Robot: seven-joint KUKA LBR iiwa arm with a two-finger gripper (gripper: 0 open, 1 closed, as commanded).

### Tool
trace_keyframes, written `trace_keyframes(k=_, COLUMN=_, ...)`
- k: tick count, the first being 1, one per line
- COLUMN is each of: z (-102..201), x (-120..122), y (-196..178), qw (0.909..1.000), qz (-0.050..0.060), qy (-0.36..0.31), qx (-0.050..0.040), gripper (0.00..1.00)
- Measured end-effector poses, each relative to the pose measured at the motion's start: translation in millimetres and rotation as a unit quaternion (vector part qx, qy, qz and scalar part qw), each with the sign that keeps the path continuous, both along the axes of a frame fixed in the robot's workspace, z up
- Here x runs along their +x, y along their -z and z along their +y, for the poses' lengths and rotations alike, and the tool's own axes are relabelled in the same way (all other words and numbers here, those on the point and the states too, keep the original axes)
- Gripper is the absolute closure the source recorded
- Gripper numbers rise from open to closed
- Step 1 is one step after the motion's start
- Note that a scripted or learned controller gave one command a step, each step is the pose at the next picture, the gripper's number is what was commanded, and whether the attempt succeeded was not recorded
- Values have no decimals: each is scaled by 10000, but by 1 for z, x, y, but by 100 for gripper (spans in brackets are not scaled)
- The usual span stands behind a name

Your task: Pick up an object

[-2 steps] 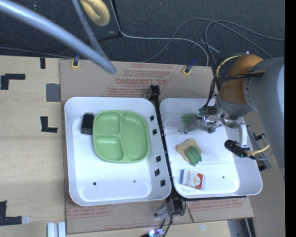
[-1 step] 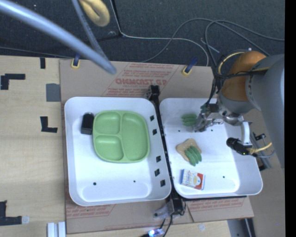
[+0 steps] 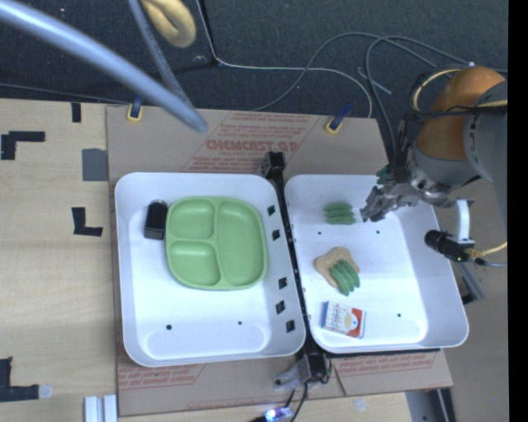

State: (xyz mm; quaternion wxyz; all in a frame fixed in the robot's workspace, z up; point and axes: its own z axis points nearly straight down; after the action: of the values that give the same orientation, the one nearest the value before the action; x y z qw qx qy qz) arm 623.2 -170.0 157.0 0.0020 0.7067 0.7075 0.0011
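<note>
At the near edge, pale wooden bench [image 3: 49, 280] carries a sheet of brown printed cardboard [image 3: 247, 136] under two shallow white bins. In the right white plastic bin [image 3: 429, 321], a small red, white and blue carton [image 3: 341, 319] lies at about six o'clock, a tan piece topped with green strips [image 3: 340, 270] sits near the centre, and a small ridged green object [image 3: 338, 214] rests toward eleven o'clock. The left white plastic bin [image 3: 140, 321] holds a light green divided plate [image 3: 217, 243] with a small black block [image 3: 155, 220] touching its nine o'clock side. The two-finger gripper [image 3: 373, 211] hangs just beside the ridged green object, at its three o'clock; its finger spacing cannot be told. Beyond, black cables [image 3: 330, 58] trail over dark carpet [image 3: 330, 25].
</note>
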Motion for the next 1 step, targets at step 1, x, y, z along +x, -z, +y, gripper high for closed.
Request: trace_keyframes(k=1, z=0, x=1, y=-43, qw=10000, qz=2, qy=-2, qx=3, gripper=100)
